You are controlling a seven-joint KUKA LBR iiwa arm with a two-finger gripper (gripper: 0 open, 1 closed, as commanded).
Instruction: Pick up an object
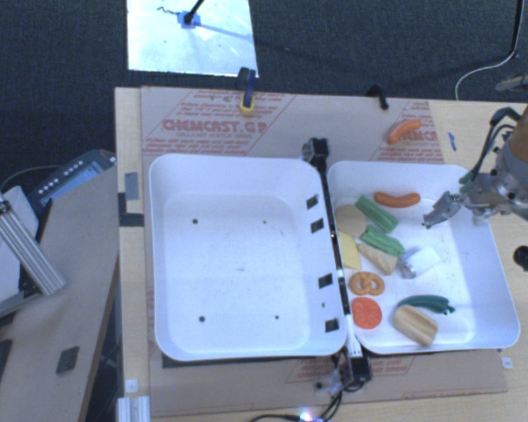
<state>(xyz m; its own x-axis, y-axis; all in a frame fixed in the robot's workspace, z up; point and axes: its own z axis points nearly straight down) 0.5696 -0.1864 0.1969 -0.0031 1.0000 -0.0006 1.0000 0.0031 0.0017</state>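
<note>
Inside right bin [497,271], sausage [397,200], pretzel [366,282]

The claw [442,211] hangs over the right bin [488,262], just right of an orange sausage [397,200].

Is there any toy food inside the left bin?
No, the left bin shows bare white floor; the toy food lies in the right bin.

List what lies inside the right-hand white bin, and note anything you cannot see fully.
Inside the right bin: an orange sausage, green pieces, a pretzel, a red disc, a bread roll and a white block. The overlapping yellow pieces partly cover each other.
</note>
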